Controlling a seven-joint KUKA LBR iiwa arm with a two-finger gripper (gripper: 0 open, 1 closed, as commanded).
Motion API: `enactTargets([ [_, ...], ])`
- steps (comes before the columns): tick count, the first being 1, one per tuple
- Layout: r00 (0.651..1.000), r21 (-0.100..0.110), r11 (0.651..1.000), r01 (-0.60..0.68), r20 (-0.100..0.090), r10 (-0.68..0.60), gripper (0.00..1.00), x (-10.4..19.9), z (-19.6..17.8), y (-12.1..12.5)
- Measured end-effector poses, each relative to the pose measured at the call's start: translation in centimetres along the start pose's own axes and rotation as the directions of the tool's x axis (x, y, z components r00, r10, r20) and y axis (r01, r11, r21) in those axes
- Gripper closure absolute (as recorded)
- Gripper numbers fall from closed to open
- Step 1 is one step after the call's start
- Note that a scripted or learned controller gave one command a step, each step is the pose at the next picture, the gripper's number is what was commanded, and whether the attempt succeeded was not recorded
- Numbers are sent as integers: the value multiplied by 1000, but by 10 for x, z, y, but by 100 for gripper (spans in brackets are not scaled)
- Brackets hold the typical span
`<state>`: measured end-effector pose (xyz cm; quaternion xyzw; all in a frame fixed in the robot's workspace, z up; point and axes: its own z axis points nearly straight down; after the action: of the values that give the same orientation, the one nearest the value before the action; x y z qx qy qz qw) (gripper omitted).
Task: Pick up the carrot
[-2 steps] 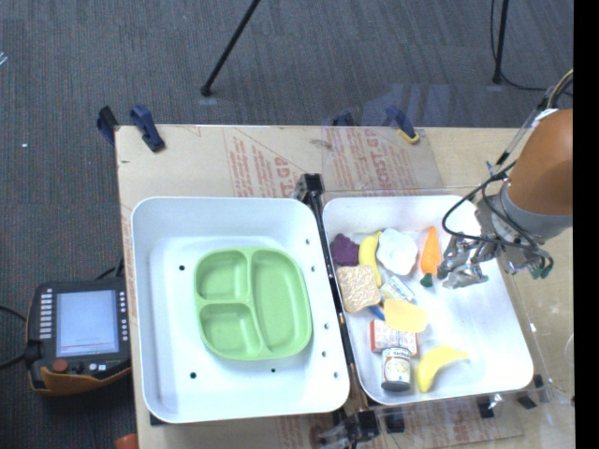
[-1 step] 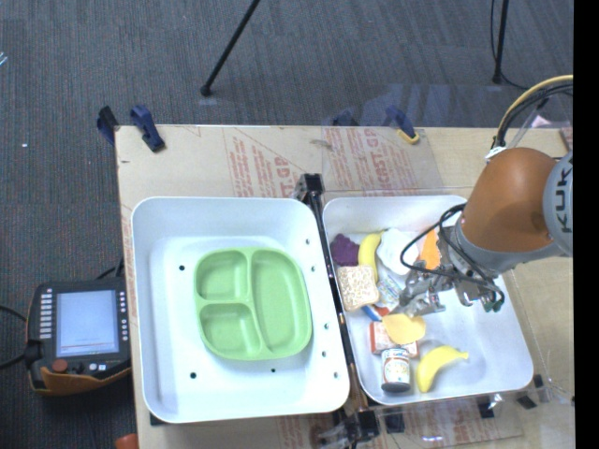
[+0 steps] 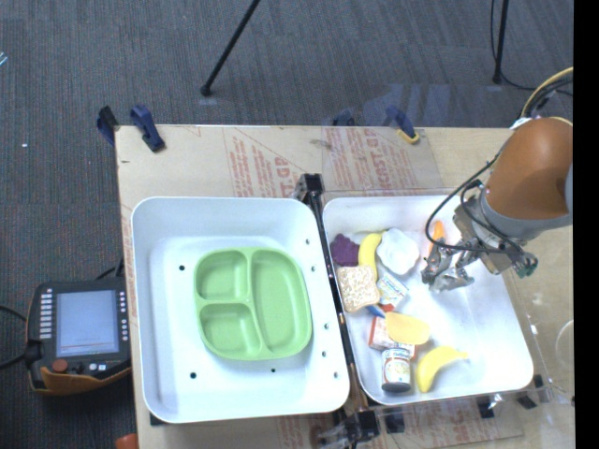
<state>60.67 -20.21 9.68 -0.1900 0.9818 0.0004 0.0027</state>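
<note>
Gripper (image 3: 447, 271) is down in the right bin (image 3: 487, 344), upper middle, arm coming in over the bin's right rim. Carrot (image 3: 436, 231) is a small orange sliver just up-left of the fingertips, partly hidden by the wrist hardware, close to the bin's back wall. It looks beside the fingers, not between them. Can't tell whether the fingers are spread or pressed together; too small and cluttered there.

Open room: the right half of the right bin floor is bare white, from the gripper out to the right and front rims. Tight room on the carrot's far side, with the back wall just behind it.

Clutter sits left of the gripper: white crumpled thing (image 3: 400, 249) near the carrot's left, yellow piece (image 3: 370, 248) and purple item (image 3: 344, 249) further left by the bin divider. Cracker-like square (image 3: 357, 287) below those. Toward the front: yellow-orange wedge (image 3: 407, 327), small jar (image 3: 396, 368), banana (image 3: 436, 364). All well apart from the fingertips except the white thing, which is near.

Left bin (image 3: 159, 251) holds a green divided tray (image 3: 253, 303), centred, with bare floor all round it. Tablet (image 3: 81, 325) sits off the bench to the left. Blue clamps (image 3: 147, 125) on the bench's back edge.
</note>
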Motion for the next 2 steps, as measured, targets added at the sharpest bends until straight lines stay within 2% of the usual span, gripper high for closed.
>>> enactTargets([
  [1,1000,-1,1000,0,-1,0,0,0,0,0],
  [2,1000,-2,1000,1,2,-1,100,-1,-10,1],
])
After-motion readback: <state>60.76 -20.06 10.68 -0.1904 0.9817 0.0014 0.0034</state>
